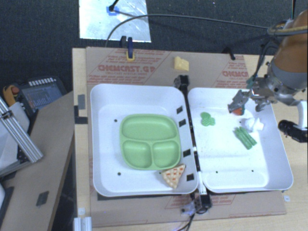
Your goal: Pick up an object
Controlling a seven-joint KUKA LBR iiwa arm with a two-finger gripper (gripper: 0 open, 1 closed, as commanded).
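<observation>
Orange-red object (236, 111) between jaws (239, 105), above right bin (269, 177).

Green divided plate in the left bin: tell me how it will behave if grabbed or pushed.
The green divided plastic plate looks rigid and probably light. It lies flat in the left white bin, so it should slide rather than tip. Its low, rounded rim may offer little to pinch.
</observation>
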